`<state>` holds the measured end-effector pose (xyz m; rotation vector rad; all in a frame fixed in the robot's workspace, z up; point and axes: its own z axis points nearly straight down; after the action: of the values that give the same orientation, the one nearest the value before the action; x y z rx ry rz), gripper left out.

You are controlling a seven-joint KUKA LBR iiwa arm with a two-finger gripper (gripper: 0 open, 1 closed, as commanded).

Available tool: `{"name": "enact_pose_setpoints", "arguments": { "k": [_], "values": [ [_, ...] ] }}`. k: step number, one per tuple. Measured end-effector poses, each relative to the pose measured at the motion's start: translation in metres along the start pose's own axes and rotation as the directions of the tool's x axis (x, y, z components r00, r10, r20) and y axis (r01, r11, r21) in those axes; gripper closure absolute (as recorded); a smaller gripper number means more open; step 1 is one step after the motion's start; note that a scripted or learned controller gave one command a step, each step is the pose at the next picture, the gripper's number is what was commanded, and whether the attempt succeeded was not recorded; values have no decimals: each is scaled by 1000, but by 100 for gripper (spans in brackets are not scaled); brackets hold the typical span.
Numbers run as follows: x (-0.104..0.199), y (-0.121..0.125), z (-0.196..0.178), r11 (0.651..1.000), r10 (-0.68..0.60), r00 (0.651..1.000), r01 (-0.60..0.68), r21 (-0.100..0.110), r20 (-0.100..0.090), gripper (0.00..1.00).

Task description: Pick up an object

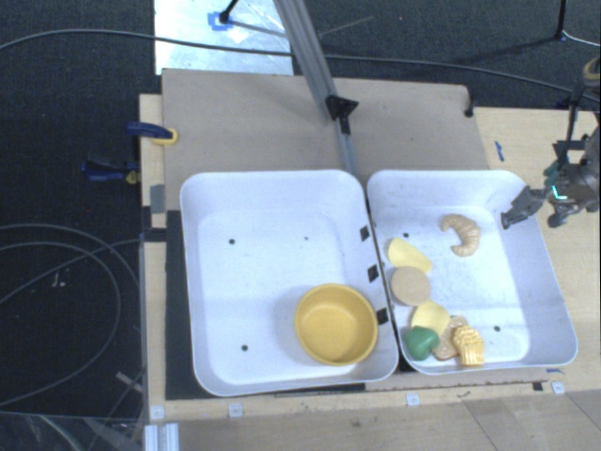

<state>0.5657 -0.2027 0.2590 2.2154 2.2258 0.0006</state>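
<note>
The right bin (535, 280) holds several small toy foods. A tan croissant (462, 233) lies near its middle back. A pale yellow piece (408, 255) and a round tan disc (409, 286) sit by the left wall. Another yellow piece (430, 317), a green item (420, 342) and a yellow corn cob (469, 344) crowd the front left corner. My gripper (540, 212) hovers over the bin's back right rim, to the right of the croissant. It is open, with nothing between its fingers.
The left bin (244, 224) holds a yellow bowl (335, 322) at its front right. A grey pole (310, 54) slants down to the seam between the bins. Black clips (371, 272) sit on the shared wall.
</note>
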Motion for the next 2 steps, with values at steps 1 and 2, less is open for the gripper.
{"name": "enact_pose_setpoints", "arguments": {
  "k": [1,2],
  "values": [
    [0,0,-1,1000,0,1000,0,-1,0,0],
    [3,-2,62,1000,4,1000,-4,4,-1,0]
  ]
}}
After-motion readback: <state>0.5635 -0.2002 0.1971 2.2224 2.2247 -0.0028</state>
